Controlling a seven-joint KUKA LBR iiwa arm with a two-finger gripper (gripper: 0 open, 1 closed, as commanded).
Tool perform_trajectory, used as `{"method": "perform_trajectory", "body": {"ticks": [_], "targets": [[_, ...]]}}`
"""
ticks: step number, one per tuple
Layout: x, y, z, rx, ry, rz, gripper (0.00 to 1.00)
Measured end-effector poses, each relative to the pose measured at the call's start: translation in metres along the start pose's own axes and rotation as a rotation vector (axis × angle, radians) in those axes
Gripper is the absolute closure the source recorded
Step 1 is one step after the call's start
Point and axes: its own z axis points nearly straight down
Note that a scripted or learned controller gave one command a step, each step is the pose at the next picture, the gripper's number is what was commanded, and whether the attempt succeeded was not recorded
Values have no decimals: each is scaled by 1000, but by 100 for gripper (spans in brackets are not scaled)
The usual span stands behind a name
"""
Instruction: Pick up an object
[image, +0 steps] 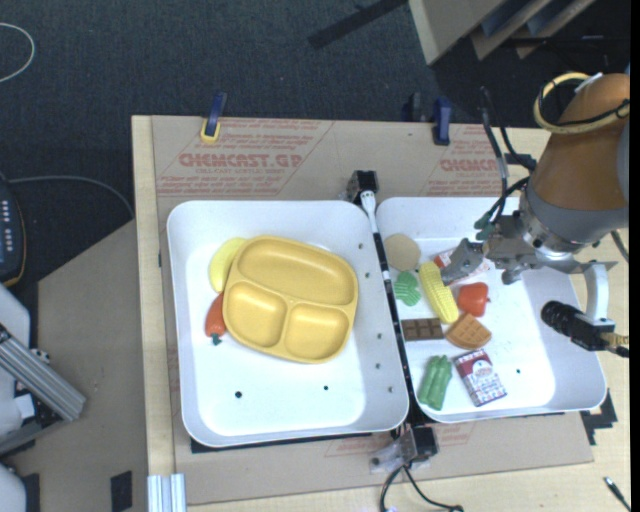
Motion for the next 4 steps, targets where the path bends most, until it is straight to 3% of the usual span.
{"method": "perform_trajectory", "body": {"ticks": [1, 3, 4], "targets": [[0, 3, -8, -14, -1, -3, 0], [-1, 15, 113, -9, 0, -3, 0], [-1, 15, 121, -13, 0, -1, 0]]}}
